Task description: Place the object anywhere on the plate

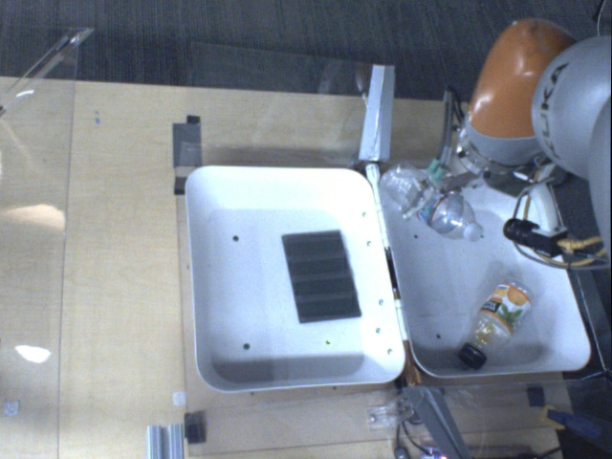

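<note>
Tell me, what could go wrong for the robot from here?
The gripper is over a clear, crumpled plastic bottle in the right bin; see-through, crushed plastic may be hard to grip and could slip out. The dark plate in the left bin is small, so a drop could miss it. The raised rims between the bins could snag the bottle in transit.

I'm looking down on a pale wooden bench [105, 285]. Two shallow white bins sit directly on it, touching side by side: the left bin [215, 285] and the right bin [564, 338]. Small black blocks [188, 143] flank the left bin's corners.
</note>
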